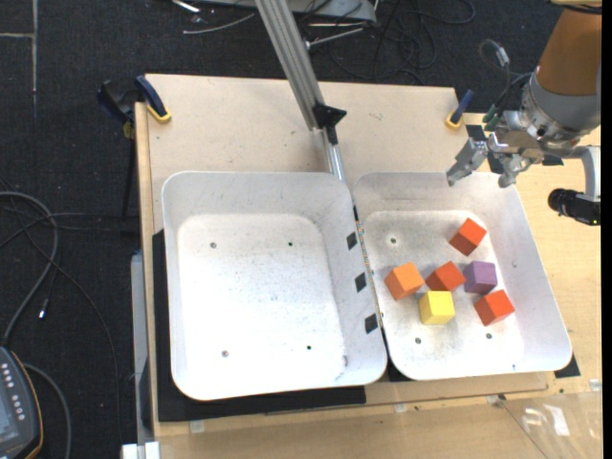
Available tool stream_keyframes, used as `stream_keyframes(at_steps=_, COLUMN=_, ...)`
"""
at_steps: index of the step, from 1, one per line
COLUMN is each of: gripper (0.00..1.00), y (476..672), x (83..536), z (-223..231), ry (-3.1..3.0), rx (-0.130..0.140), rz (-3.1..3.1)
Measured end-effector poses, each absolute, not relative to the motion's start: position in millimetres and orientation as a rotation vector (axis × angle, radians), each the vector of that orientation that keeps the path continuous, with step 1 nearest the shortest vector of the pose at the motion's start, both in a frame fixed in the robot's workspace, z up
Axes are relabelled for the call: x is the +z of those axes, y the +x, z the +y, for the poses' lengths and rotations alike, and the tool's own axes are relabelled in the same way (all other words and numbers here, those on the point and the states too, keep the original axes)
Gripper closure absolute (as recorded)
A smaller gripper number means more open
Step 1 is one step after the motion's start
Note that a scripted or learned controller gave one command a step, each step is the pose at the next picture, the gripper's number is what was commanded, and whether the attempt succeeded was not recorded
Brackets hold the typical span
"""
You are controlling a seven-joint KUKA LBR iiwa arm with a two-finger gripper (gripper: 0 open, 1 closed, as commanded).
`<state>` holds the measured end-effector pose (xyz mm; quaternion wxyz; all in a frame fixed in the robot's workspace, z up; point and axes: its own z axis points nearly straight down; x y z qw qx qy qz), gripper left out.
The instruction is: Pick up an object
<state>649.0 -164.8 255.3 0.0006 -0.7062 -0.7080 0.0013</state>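
Bench with two shallow white bins side by side, seen from above at a slant. The right bin point(535, 256) is the landmark. Inside it sit six small blocks, all toward its middle and near side. A red block point(468, 236) lies alone, farthest from me. Closer in, an orange block point(404, 280), another red block point(445, 276) and a purple block point(479, 276) form a tight row, the last two touching. A yellow block point(436, 307) sits just in front of that row, and a third red block point(494, 306) just in front of the purple one. The gripper point(486, 165) hangs over the bin's far rim, well apart from every block, its two fingers spread apart with nothing between them. The left bin point(182, 256) lies against the right bin's left side.
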Motion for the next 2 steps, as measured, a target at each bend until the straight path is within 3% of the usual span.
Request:
stream_keyframes(at_steps=1, gripper=0.0, y=606.4, x=133.2, z=-187.5, ry=-2.219, rx=0.009, rz=-2.213)
stream_keyframes(at_steps=2, gripper=0.0, y=599.4, x=93.4, z=-103.3, ry=-2.209, rx=-0.001, rz=-2.228)
